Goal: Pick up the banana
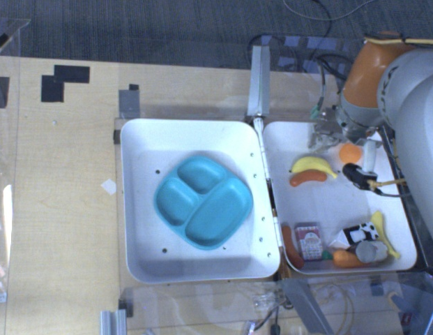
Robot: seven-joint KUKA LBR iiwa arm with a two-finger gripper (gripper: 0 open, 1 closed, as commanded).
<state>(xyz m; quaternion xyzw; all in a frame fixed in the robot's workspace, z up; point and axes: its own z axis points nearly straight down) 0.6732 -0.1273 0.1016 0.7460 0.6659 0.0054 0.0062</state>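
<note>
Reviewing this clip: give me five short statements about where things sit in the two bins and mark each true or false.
1. The blue divided plate lies in the left bin. True.
2. The banana lies in the left bin beside the plate. False: it lies in the right bin, near its far end.
3. An orange-red sausage-shaped toy lies right against the banana's near side. True.
4. The gripper is over the plate. False: it is over the right bin's far end, just beyond the banana.
5. The right bin holds just the banana. False: several other things lie there, among them a small orange ball and a red box.
</note>
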